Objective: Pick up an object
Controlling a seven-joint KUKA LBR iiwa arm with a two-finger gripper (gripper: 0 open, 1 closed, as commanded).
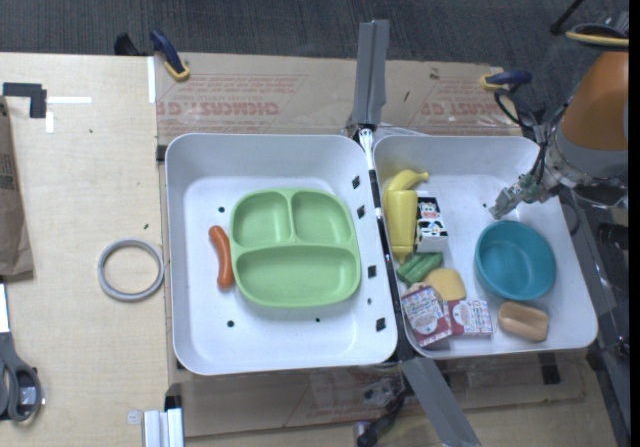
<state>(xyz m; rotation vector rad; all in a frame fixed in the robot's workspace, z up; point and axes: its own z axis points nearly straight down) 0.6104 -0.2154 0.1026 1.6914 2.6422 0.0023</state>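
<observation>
The right bin [470,160] holds a yellow banana-shaped toy [402,205], a small black-and-white carton [430,219], a green piece [420,266], a yellow wedge [446,284], two red snack packets [447,317], a blue bowl [514,260] and a tan bread-like block [523,320]. The left bin [190,265] holds a green divided plate [294,246] with an orange sausage-like toy [222,256] beside it. My gripper [508,200] hangs at the right bin's far right side, just above the blue bowl's back rim. Nothing shows between its fingertips.
A grey divider post [371,75] rises between the bins at the back. A grey tape ring [131,268] lies on the bench to the left, with scissors [18,390] at the lower left. Blue-and-yellow clamps [170,53] sit at the cardboard's back corners.
</observation>
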